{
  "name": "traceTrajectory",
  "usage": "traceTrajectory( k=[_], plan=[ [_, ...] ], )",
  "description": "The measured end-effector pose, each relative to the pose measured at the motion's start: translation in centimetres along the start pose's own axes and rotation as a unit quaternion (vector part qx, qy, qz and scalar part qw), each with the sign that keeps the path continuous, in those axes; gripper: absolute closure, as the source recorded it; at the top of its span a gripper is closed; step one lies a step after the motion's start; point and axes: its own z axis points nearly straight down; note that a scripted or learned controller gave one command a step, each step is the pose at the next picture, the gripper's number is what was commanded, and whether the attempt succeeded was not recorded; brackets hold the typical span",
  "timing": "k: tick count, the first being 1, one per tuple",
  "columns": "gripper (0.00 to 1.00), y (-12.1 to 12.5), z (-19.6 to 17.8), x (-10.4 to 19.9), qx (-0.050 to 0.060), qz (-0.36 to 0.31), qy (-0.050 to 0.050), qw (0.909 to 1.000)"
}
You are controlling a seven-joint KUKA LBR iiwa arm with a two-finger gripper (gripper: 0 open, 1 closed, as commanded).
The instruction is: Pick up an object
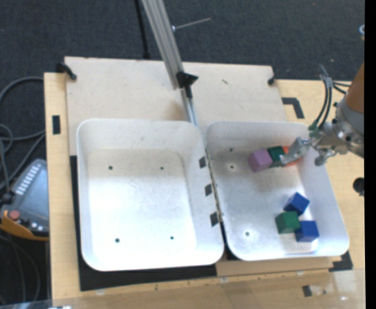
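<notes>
Sitting nearest the bottom of the frame, in the lower right corner of the right bin [239, 140], are three small blocks in a tight cluster: a blue cube [308, 230] lowest, a green cube [288, 222] touching it on its left, and a second blue cube [297, 203] just above the pair. The left bin [91, 172] lies alongside, its floor showing only a few dark dots. A grey and orange handheld pendant [24, 201] rests off the bench [136, 85] at the left edge, among loops of cable. Further up in the right bin, a purple block [260, 160] lies tilted, with a dark green block [276, 154] touching its right side and a sliver of an orange piece [290, 162] beside that. The gripper [297, 150] reaches in from the right edge and ends right against this upper group; whether it is clenched, released or grasping anything I cannot tell. A metal camera post [165, 37] rises toward the top of the frame.
</notes>
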Motion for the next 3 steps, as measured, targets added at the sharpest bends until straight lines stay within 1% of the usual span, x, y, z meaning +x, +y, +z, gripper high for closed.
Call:
traceTrajectory(
  k=[1, 2, 3],
  plan=[
    [0.0, 7.5, 11.5, 1.4, -0.007, 0.0, -0.003, 1.0],
    [0.0, 10.8, 1.5, 8.0, -0.005, -0.003, 0.0, 1.0],
    [0.0, 11.2, 15.2, 7.9, 0.003, -0.001, 0.0, 1.0]
  ],
)
